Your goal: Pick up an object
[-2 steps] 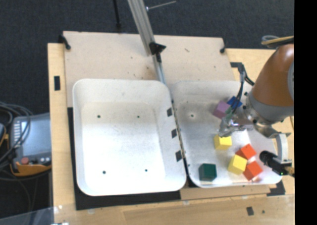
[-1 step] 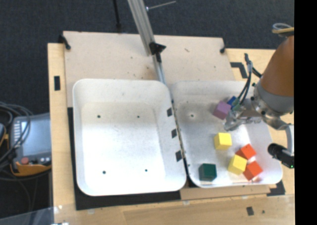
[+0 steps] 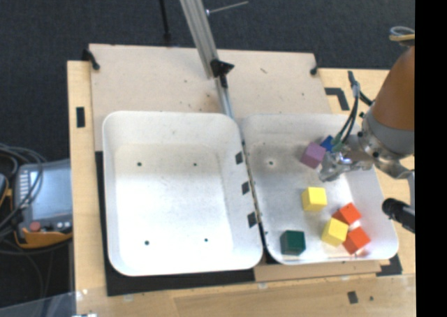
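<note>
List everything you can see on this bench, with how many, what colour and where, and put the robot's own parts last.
bins: 2, white, side by side on the bench; left bin, right bin
purple block: 1, right bin, upper part, beside the gripper
blue block: 1, right bin, partly hidden next to the purple one
yellow blocks: 2, right bin, one mid, one lower
orange-red blocks: 2, right bin, lower right
green block: 1, dark green, right bin, near edge
metal pole: 1, grey, slanting above the bins
arm: 1, grey and orange, right
gripper: 1, over right bin
</note>
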Robot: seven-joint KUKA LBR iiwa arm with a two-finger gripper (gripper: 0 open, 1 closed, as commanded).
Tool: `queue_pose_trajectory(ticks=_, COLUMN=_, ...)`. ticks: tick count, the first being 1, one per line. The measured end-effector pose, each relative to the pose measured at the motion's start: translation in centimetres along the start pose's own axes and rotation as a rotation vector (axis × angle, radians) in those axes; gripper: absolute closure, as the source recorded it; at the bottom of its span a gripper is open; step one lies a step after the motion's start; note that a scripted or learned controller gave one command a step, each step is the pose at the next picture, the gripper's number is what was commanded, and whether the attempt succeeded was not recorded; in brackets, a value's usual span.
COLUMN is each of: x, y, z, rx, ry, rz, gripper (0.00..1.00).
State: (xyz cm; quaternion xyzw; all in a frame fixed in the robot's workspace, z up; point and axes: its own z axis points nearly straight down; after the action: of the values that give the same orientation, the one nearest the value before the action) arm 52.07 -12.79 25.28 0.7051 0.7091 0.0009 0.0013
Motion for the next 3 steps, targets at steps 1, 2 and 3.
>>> queue_pose_trajectory(ticks=1, x=5.3, y=1.1, z=1.2, rx=0.004, ry=0.002, rz=-0.001, gripper=1.0)
queue_pose_trajectory(ticks=2, x=10.4, y=1.5, z=2.2, rx=0.005, ry=0.002, rz=-0.001, gripper=1.0)
queue_pose_trajectory(ticks=3, x=15.2, y=2.9, z=1.5, rx=0.002, ry=0.002, rz=-0.002, gripper=1.0)
